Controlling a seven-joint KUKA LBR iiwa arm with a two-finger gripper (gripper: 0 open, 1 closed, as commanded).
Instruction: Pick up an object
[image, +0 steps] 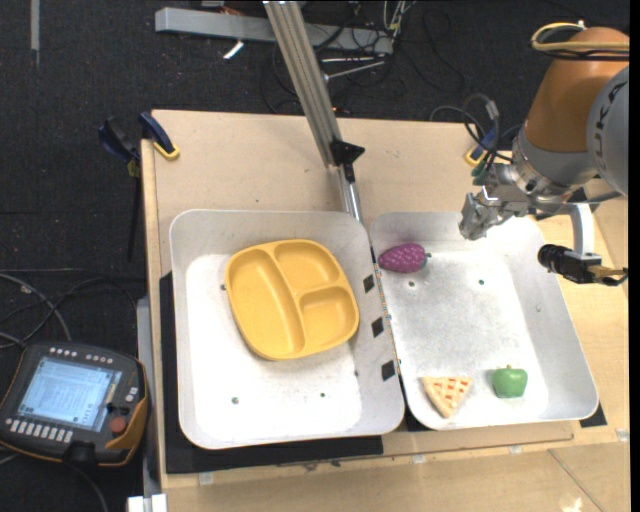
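My gripper hangs over the right bin's far edge; can't tell its state. Purple grapes nearest; pizza slice and green pepper at the near edge, so grapes look easiest

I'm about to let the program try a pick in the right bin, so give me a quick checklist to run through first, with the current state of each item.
1. Targets present in the right shallow white bin: ok. A purple bunch of toy grapes, a toy pizza slice and a green toy pepper lie there.
2. Targets spaced apart: ok, none touch.
3. Hand holding nothing: cannot tell.
4. Hand over the right bin: ok, at its upper edge, nearest the grapes.
5. Yellow divided plastic plate out of the way: ok, it sits in the left bin.
6. Grapes away from the wall: not ok, they lie near the bin's upper left corner.
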